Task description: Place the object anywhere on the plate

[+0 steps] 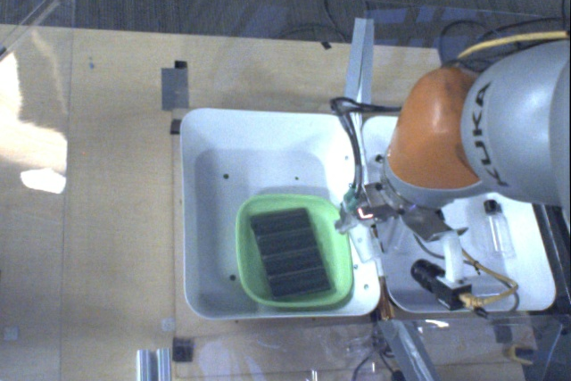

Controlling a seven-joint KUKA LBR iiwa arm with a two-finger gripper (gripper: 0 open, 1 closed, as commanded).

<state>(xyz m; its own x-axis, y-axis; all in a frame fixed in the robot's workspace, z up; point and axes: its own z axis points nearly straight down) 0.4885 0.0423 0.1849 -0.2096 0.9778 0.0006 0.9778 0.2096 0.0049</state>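
The arm point(500, 116) fills the right of the frame, hiding much of the right bin point(535, 281). Lower centre, in the left bin point(205, 219), the green plate point(245, 245) holds a dark ridged object point(290, 252). The gripper point(357, 214) is at the plate's right rim; its opening cannot be made out.

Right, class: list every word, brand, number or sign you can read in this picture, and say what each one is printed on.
"KUKA": dark letters running down the grey arm, right of its orange band, seen sideways.
No other text can be read. The green plate, the dark ridged object on it and the two white bins bear no lettering that I can make out.
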